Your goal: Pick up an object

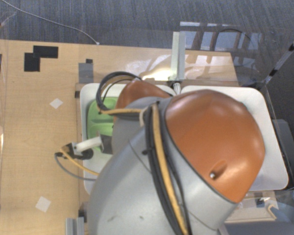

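You saw one arm (186,165) covering most of two bins (269,131). One green object (100,119) lay in left bin, partly hidden beneath arm. Jaw state: you couldn't tell.

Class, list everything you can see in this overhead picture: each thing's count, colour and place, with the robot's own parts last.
bins: two, white, side by side on the bench, mostly covered by the arm
green object: one, light green, in the left bin, partly hidden
black patches: several, black, upper left of the wooden bench top
metal post: one, grey, behind the bins
arm: one, grey with large orange caps, over both bins
cables: black and yellow, along the arm
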